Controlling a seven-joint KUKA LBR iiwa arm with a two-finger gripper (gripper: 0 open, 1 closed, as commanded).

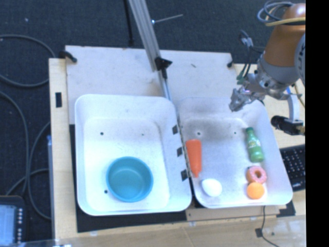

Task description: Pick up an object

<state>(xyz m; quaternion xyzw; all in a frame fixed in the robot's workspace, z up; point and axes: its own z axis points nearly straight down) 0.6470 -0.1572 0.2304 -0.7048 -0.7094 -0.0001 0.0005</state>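
The gripper hung over the far rim of the right bin; whether its jaws were apart could not be told. Inside that bin lay a green bottle by the right wall, a carrot by the left wall, and, along the near edge, a white egg, a pink doughnut and what looked like an orange.

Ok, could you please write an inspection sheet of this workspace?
Surface: wooden bench bearing left bin and right bin.
Job's things: right bin holds carrot, white egg, green bottle, pink donut, orange ball; left bin holds blue bowl.
Clutter: nothing seen.
Grippers: gripper above right bin's far edge, holding nothing.
Cables: black cables on floor at left.
Surroundings: dark floor, metal rail, keyboard.
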